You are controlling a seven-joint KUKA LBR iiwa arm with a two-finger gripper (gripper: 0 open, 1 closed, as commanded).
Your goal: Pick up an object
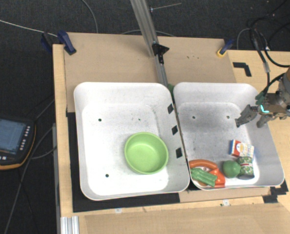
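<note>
My gripper hangs over the right bin's far right side, its two dark fingers spread open with nothing between them. Below it, toward the bin's front right corner, lie a small red, white and blue carton, a green ball-like object and a small can with a green label. A red and green toy vegetable rests at the bin's front edge. A light green bowl sits upright in the left bin, toward its front right.
A metal pole slants over the bench from the top and ends by the divide between the bins. Cables hang at the upper right near the arm. Blue and yellow clamps grip the board's back edge.
</note>
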